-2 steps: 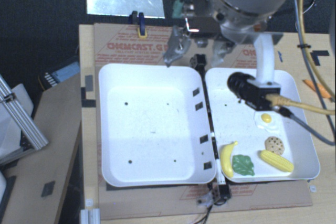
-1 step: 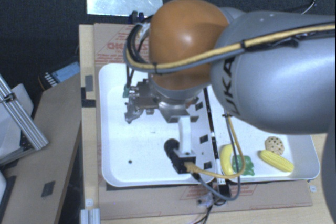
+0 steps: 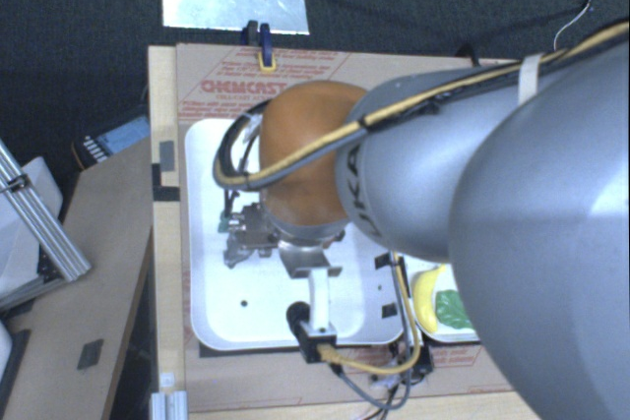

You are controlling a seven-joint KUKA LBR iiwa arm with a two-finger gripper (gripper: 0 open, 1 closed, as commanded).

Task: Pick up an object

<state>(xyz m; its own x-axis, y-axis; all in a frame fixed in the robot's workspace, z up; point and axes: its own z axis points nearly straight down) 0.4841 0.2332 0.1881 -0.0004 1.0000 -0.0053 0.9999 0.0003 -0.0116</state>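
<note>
My gripper (image 3: 241, 239) hangs low over the left white bin (image 3: 209, 310), near its middle, seen from above under the orange wrist band. I see nothing held in it. In the right bin, a yellow curved object (image 3: 425, 298) lies against a green object (image 3: 453, 308); the grey arm hides most of that bin. A small dark spot (image 3: 243, 302) marks the left bin's floor in front of the gripper.
The bins rest on a cardboard sheet (image 3: 295, 79) with red print, clamped at the back by a blue and yellow clip (image 3: 262, 44). An aluminium frame (image 3: 39, 221) stands at the left. The arm covers the right half of the bench.
</note>
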